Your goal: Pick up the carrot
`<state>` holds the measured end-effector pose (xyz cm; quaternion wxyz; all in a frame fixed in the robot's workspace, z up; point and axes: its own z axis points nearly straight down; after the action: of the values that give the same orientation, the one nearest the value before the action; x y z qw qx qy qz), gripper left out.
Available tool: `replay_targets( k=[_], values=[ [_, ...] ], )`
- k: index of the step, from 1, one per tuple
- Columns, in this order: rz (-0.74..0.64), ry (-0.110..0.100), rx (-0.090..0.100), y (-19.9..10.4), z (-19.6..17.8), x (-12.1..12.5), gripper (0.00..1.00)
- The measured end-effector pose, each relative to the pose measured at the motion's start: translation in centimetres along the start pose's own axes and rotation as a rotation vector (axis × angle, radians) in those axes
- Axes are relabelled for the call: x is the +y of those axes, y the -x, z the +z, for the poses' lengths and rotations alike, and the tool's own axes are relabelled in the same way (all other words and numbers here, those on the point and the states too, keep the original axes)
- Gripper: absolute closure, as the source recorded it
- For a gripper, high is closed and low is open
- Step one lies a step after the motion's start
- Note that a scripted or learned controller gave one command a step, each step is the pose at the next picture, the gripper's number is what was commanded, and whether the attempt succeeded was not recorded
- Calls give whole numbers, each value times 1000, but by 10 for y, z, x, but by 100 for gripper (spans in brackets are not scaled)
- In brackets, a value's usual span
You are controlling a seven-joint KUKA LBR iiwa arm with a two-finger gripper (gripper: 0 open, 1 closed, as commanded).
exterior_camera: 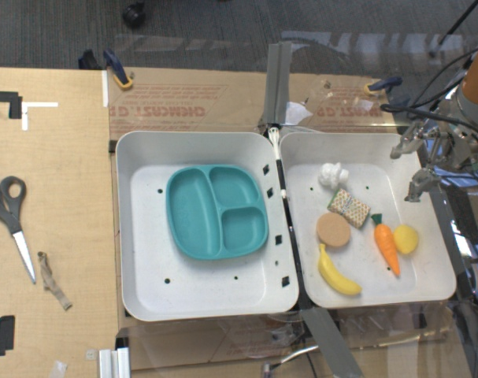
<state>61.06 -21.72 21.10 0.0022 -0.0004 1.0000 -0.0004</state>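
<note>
The carrot (387, 247) is orange with a green top and lies in the right bin (364, 296), towards its right side, pointing to the front. A yellow lemon (406, 239) touches its right side. My gripper (409, 168) hangs over the bin's right rim, up and to the right of the carrot and well apart from it. Its two fingers (416, 187) stand open with nothing between them.
In the right bin there are also a banana (337, 272), a round tan biscuit (333, 230), a patterned block (349, 207) and a white lump (331, 175). The left bin (144, 290) holds a teal divided plate (217, 211). Scissors (10, 215) lie on the bench at far left.
</note>
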Motion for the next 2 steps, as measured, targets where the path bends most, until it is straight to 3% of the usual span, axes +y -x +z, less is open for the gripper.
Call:
replay_targets(
  k=[1,2],
  values=[
    [-27,0,1,-19,110,3,0],
    [191,0,-1,-69,36,66,0]
  ],
)
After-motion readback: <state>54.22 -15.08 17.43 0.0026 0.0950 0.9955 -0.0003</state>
